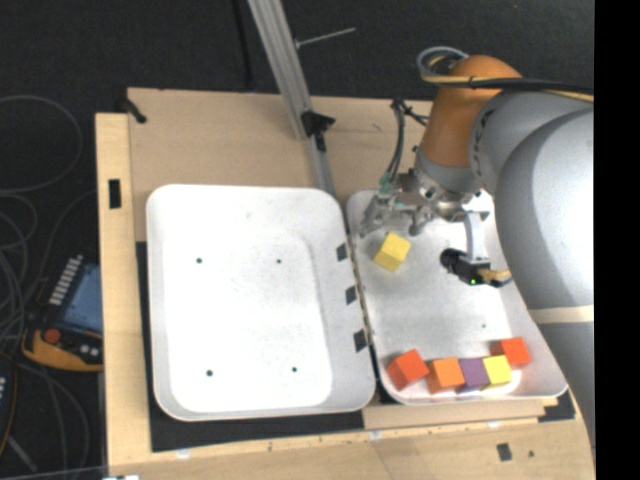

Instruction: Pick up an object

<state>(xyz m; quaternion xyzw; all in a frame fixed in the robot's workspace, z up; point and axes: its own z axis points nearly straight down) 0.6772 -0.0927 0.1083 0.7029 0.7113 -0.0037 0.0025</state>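
A yellow cube (392, 252) lies tilted in the upper left part of the right bin (440, 308). My gripper (394, 220) hangs directly above it, close to the cube's upper edge, with the orange wrist band (455, 128) behind it. Whether the cube is touched or still resting on the bin floor cannot be made out. Along the right bin's front edge sits a row of cubes: orange-red (406, 367), orange (446, 372), purple (472, 373), yellow (497, 370) and another orange-red (514, 351).
The left bin (250, 298) lies beside the right one, their rims meeting near the gripper. A slanted metal pole (285, 58) rises behind the bins. The arm's grey body (550, 198) covers the right bin's far right side. A small black part (465, 263) hangs off the wrist.
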